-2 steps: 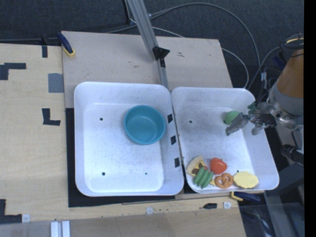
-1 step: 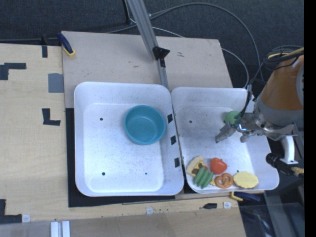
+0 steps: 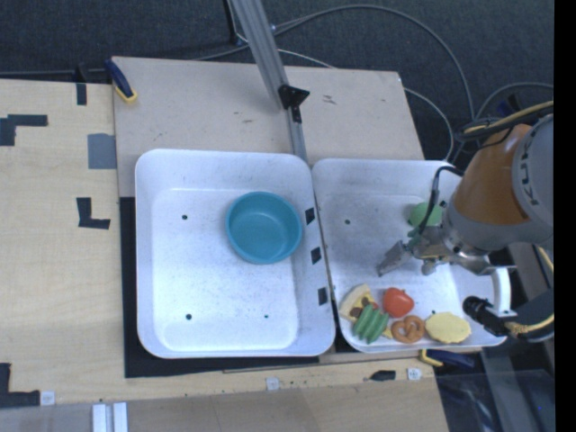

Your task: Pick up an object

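Observation:
My gripper (image 3: 394, 259) hangs over the middle of the right bin (image 3: 360, 183), reaching in from the right, with bare bin floor under its tip. A green object (image 3: 420, 213) lies just behind the wrist, partly hidden by it. Along the bin's front edge sits a row of toy food: a yellow wedge (image 3: 357, 300), a green pod (image 3: 370, 323), a red tomato (image 3: 398, 301), a brown pretzel (image 3: 408, 328) and a pale yellow round piece (image 3: 447, 328). The tomato is the nearest, a little below and right of the gripper. Nothing shows at the gripper's tip.
A blue bowl (image 3: 263, 227) stands upright in the left bin (image 3: 171, 313), toward its back right. A grey metal pole (image 3: 270, 57) slants across the back of the bench to the seam between the bins. Black cables loop behind the right bin.

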Robot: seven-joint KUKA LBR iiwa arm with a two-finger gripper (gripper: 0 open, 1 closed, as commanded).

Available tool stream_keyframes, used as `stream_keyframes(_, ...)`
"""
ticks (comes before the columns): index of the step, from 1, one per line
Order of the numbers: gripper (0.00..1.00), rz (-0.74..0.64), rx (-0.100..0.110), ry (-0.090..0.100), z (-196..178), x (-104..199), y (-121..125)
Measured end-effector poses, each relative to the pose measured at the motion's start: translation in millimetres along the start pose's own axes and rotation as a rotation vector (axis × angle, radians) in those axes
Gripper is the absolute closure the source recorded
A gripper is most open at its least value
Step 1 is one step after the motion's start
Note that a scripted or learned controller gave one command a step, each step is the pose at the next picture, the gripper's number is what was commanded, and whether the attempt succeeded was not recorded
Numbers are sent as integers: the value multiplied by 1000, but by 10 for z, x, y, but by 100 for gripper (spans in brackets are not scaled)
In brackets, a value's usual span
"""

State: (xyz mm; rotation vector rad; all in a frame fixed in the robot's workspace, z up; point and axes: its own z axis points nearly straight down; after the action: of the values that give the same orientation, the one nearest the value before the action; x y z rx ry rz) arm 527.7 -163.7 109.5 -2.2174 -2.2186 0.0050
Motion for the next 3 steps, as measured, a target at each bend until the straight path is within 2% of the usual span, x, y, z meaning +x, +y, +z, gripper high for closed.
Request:
stream_keyframes(1, 100, 0, -4, -1, -126, -1, 9)
stream_keyframes(2, 100, 0, -8, -2, -546, -2, 49)
stream_keyframes(3, 100, -1, -10, -2, -1156, 51, 33)
